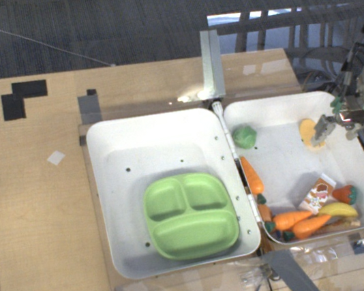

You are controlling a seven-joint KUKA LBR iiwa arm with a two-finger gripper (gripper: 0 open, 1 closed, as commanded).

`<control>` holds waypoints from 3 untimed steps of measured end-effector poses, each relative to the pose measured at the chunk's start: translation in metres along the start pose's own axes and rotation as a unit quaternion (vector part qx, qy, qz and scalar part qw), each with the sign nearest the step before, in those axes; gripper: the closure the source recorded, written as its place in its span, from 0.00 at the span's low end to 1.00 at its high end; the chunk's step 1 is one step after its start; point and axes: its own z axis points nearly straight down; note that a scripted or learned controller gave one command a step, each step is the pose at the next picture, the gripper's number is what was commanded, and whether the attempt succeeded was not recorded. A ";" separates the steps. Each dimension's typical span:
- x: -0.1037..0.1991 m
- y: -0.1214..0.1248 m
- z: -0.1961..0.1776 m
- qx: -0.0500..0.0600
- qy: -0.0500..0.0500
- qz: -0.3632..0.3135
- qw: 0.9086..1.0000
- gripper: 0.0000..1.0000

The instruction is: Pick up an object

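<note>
Arm: KUKA iiwa reaches in from frame right, over the right bin's [362,166] far right wall; wrist body sits at approx. the rim, upper right of bin.
Gripper [328,125]: points left toward bin interior, w/ one pale finger [322,129] visible, angled down-left.
Jaws: can't tell whether wide or narrow; nothing seen between them.
Yellow object [308,130]: small rounded piece on bin floor, upper right area, just beside the fingertip; contact can't be judged at this res.
Green ball [244,137]: leafy-looking lump at bin's upper left corner, near the divider, well apart from gripper.
Carrot, upright [252,176]: orange, lies along left wall below the green ball.
Front pile: two carrots [305,222] lie across the near edge, a banana [338,209] on top at right, a small printed packet [318,195] tilted behind them, a red-orange piece w/ green tip [346,194] at far right. All touching or overlapping.
Obstruction: pile crowds the near wall; the yellow object stands alone on bare floor.
Left bin [115,159]: holds a green divided plate [190,214], three compartments, set toward near right corner.
Bench [36,221]: pale wood, black squares [23,96] at far left; metal bracket [212,64] stands behind the bins' join.
</note>
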 end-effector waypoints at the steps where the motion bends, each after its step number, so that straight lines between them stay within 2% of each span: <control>1: -0.006 0.053 0.064 0.000 0.000 0.094 0.996 0.00; 2: -0.015 0.074 0.110 -0.002 -0.001 0.121 0.993 0.00; 3: 0.000 0.112 0.041 -0.002 -0.001 0.085 0.996 0.00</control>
